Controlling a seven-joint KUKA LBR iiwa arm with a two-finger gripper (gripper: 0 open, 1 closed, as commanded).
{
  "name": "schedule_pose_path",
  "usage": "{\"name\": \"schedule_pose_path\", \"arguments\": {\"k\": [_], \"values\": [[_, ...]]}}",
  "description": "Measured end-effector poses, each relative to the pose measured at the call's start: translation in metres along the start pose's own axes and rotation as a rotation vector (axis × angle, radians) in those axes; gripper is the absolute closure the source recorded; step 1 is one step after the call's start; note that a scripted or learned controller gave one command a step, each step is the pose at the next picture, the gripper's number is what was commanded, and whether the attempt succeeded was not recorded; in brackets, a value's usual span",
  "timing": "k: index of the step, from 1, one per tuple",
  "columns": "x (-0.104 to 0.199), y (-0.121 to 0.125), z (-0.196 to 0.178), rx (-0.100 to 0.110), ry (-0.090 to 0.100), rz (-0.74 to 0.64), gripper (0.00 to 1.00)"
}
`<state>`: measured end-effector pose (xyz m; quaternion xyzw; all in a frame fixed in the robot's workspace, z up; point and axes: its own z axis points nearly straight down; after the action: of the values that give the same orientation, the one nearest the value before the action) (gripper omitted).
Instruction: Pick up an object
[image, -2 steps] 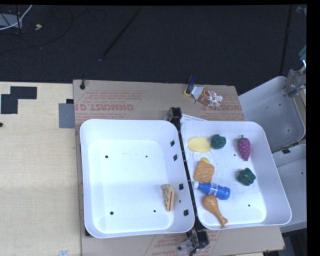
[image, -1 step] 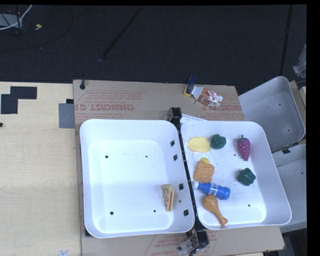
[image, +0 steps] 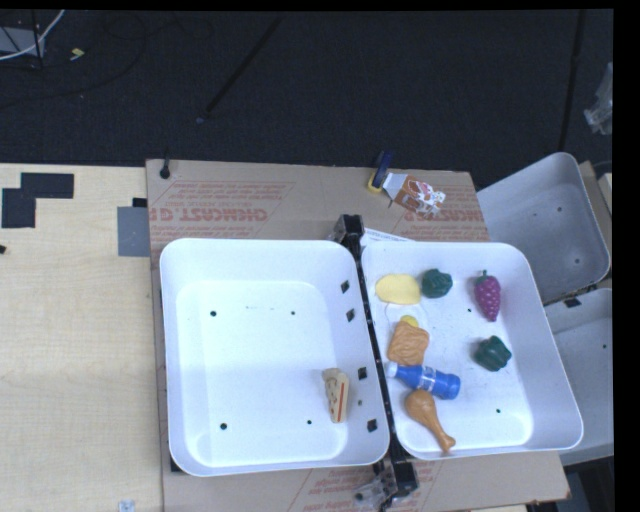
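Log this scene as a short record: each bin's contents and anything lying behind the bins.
left bin: one cake slice, near the right wall
right bin: seven toys
top row: yellow piece, green pepper, purple grapes
middle: orange pastry, second green pepper
bottom: blue bottle, drumstick
touching: pastry and bottle overlap; the bottle's touch with the drumstick cannot be told
behind bins: small packet on the cardboard
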<state>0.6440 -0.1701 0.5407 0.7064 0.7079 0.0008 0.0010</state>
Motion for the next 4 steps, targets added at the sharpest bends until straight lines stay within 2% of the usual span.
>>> {"name": "schedule_pose_path", "arguments": {"k": [1,2,4], "values": [[0.040,0.000,0.003,0.006,0.002,-0.001,1.00],[-0.034,0.000,0.006,0.005,-0.001,0.007,1.00],[0.021,0.000,0.003,0.007,0.002,0.000,1.00]]}}
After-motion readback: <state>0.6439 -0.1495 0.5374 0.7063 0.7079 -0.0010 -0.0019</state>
